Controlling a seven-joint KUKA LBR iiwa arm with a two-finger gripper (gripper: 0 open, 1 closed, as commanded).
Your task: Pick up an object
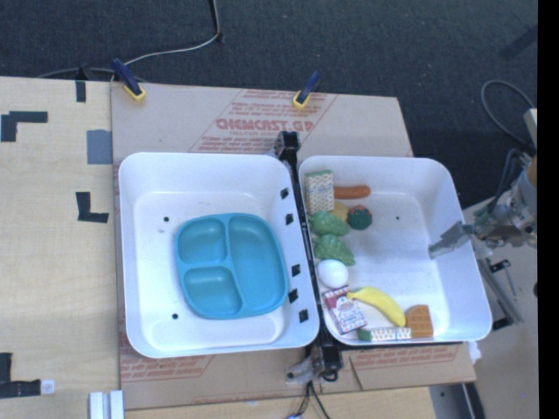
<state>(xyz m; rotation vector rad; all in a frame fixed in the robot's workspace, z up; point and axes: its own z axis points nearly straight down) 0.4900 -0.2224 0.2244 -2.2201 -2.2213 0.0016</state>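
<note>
Two bins sit side by side on a bench. A divided plate (231, 264) lies in the left bin (140, 234). In the right bin (437, 199), food items line its left wall; a banana (377, 304) lies near its front edge

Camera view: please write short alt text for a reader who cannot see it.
The pincer hangs at the right rim of the right bin, which holds toy food including a banana and a white egg. The left bin holds a blue divided plate.

Toy foods (349, 260) along right bin's (437, 182) left.
</note>
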